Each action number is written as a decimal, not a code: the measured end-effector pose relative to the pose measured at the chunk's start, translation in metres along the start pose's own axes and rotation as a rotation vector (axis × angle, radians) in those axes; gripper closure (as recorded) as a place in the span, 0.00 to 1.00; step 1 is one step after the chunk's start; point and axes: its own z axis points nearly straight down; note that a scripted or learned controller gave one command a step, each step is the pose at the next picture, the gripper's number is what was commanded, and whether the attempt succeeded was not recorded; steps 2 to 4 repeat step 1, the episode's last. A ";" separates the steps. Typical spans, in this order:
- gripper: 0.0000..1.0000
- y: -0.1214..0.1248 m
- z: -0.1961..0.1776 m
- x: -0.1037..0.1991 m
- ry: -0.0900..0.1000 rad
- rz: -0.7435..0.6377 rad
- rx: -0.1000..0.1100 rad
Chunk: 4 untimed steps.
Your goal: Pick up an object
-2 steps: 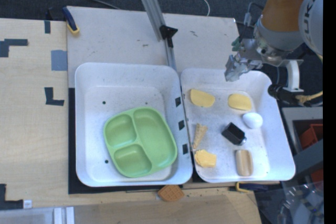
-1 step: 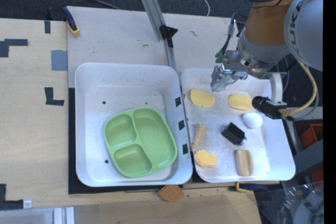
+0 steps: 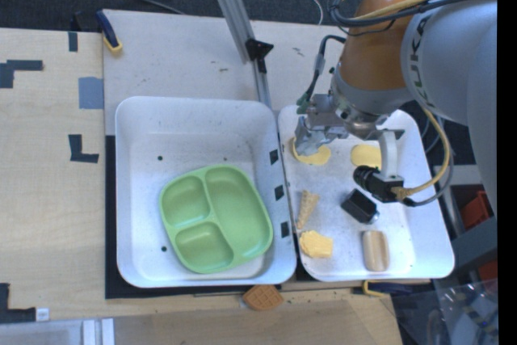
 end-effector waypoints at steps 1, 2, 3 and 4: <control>1.00 -0.006 0.004 0.055 0.000 -0.002 -0.002; 1.00 -0.006 0.004 0.055 0.000 -0.002 -0.002; 1.00 -0.006 0.004 0.055 0.000 -0.002 -0.002; 1.00 -0.006 0.004 0.055 0.000 -0.002 -0.002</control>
